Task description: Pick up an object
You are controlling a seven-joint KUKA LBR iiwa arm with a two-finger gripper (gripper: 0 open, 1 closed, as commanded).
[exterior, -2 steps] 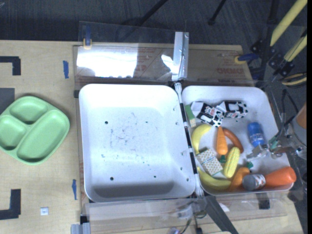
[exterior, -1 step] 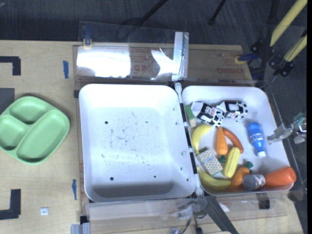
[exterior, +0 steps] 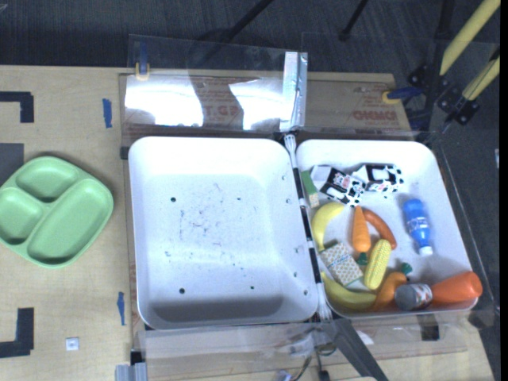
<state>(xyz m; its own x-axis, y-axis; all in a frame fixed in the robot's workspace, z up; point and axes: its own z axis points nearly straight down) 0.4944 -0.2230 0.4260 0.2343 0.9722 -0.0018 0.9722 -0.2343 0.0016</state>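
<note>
The right bin [exterior: 438,171] holds a pile of toy items. A blue bottle [exterior: 416,224] lies near its right wall. A black-and-white cow-patterned toy [exterior: 361,180] sits at the back. A yellow banana [exterior: 327,222] curves along the left side, with a carrot [exterior: 360,228], a corn cob [exterior: 377,263] and a waffle-like piece [exterior: 340,263] beside it. An orange bottle with a grey cap [exterior: 444,290] lies at the front right corner.
The left bin [exterior: 214,221] sits beside the right one, sharing a central rim. A green divided plate [exterior: 52,210] rests on the wooden bench at far left. A clear plastic panel [exterior: 214,94] stands behind the left bin.
</note>
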